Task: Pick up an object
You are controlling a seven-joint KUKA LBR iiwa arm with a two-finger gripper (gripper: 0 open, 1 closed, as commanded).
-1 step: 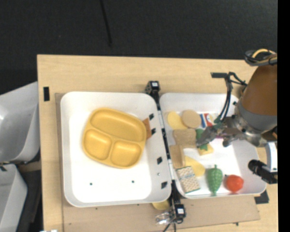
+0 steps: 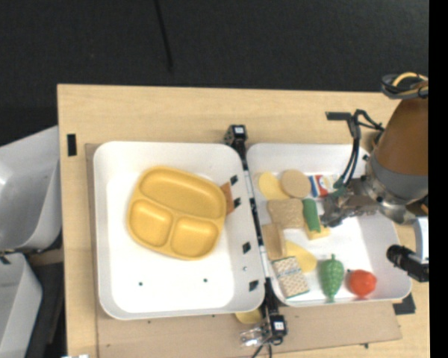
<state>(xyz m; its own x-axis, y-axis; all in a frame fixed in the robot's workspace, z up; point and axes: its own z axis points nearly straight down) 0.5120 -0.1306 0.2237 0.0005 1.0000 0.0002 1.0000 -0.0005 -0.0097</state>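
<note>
Camera view, two white bins on one bench. Left bin (image 2: 119, 274): one yellow divided plate (image 2: 175, 213), three compartments. Right bin (image 2: 373, 245), at frame right: one green pepper (image 2: 331, 276), one red tomato (image 2: 362, 282), one green cylinder (image 2: 311, 215), one round tan biscuit (image 2: 292, 183), one tan cracker (image 2: 286, 213), one patterned box (image 2: 291, 276), several yellow pieces. Gripper (image 2: 334, 209) low over the bin's upper middle, just beside the green cylinder; whether it grips anything cannot be told.

A divided plate (image 2: 175, 213) sits in the left bin (image 2: 119, 274). At three o'clock from it, the right bin (image 2: 373, 237) holds a cracker (image 2: 285, 213), with a pepper (image 2: 331, 277) and tomato (image 2: 362, 282) toward five o'clock.
</note>
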